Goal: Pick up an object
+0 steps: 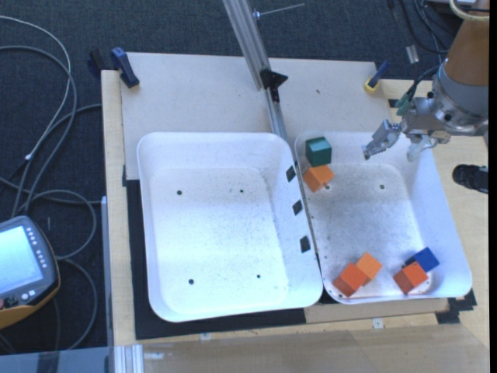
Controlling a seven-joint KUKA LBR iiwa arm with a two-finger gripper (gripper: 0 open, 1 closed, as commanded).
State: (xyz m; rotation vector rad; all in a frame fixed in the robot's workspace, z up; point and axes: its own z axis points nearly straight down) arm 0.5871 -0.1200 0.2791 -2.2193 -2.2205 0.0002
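Note:
My gripper (397,144) hangs over the far edge of the right bin (435,200), its two fingers spread apart with nothing between them. A green cube (318,150) rests at the bin's far left corner, with an orange cube (318,177) just in front of it. Near the front edge lie two orange blocks (359,274) touching each other. At the front right corner a blue block (425,259) sits against another orange block (411,277). The gripper is well right of the green cube and far from the front blocks.
The left bin (217,224) stands beside the right one, with black clips (297,207) along their shared wall. A slanted metal rail (248,37) runs from the top down to the bins' far junction. Cables lie on the dark floor at left, near a handheld pendant (23,266).

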